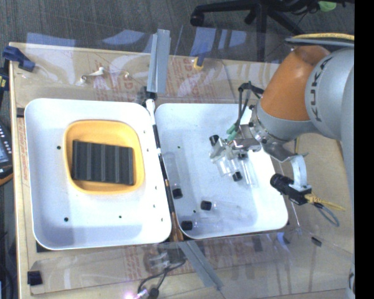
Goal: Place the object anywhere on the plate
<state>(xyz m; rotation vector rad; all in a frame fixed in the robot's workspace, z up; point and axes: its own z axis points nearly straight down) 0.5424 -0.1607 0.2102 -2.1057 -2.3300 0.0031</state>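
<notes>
The yellow plate [131, 132] with its dark ribbed insert [103, 162] sat mid-left bin [43, 217], ready to receive. In the right bin [268, 220], near its right edge, the gripper [232, 151] hung low, presumably seeking the object. I could not make out that object, nor whether the claw was released or clenched.

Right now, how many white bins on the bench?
2. Left bin holds the yellow plate; right bin sits beside it, under the gripper. None seem hidden.
</notes>
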